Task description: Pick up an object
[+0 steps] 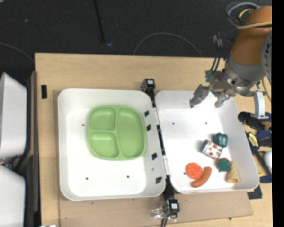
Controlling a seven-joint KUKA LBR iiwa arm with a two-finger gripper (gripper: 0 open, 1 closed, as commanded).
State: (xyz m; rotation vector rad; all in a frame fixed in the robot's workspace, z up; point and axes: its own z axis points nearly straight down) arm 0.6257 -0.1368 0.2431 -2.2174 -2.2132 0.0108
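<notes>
Pale wooden bench (109, 70), dark, perhaps carpeted floor (61, 18)

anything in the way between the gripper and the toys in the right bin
Nothing visible. The gripper hangs open over the right bin's far edge, and bare white floor lies between it and the toys clustered in the near right corner.

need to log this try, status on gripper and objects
Gripper open, holding nothing, over right bin's far edge. Toys clustered at its near right corner, untouched. Nothing between them.

The arm (250, 41) is cut off beyond the right bin (180, 109); clutter (259, 131) beside that bin is indistinct.
</notes>
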